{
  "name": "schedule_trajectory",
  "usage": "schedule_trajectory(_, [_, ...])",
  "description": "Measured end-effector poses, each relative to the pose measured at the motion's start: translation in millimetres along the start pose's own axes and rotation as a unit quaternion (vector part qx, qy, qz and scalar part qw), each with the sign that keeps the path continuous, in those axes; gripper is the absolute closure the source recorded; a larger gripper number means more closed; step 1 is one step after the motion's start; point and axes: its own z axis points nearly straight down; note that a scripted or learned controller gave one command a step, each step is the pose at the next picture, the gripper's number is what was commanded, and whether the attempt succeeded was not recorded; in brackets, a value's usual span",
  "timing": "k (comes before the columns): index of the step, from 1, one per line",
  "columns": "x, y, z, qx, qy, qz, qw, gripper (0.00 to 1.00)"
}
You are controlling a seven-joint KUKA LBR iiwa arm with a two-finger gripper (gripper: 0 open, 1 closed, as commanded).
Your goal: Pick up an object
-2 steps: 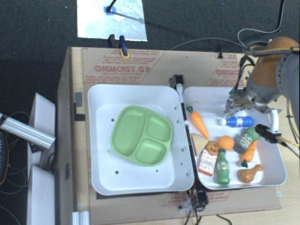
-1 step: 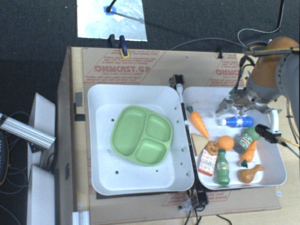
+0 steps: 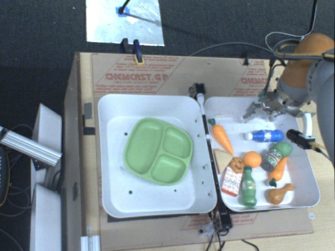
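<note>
Two bins: side by side on the bench, the left bin [image 3: 112,192] and the right bin [image 3: 309,190], seen from the camera above.
Left bin: holds a green divided plate [image 3: 157,150], lying flat near its middle.
Right bin: toys crowd its near half; its far part is bare under the arm.
Gripper [image 3: 260,109]: low over the far part of the right bin, its metal fingers splayed apart, nothing between them.
Blue bottle [image 3: 265,136]: on its side, just in front of the gripper, not touched.
Carrot [image 3: 222,136]: by the left wall of the right bin.
Orange [image 3: 252,159]: mid-bin, beside the green bottle [image 3: 248,186].
Drumstick [image 3: 278,193]: near the front right corner.
</note>
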Motion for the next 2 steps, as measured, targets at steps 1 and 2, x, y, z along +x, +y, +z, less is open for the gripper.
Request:
schedule_trajectory(1, [-9.3, 0.2, -0.6, 0.0, 0.0, 0.001, 1.0, 0.0])
schedule_trajectory(2, [-11.1, 0.4, -0.6, 0.001, 0.002, 0.0, 1.0, 0.0])
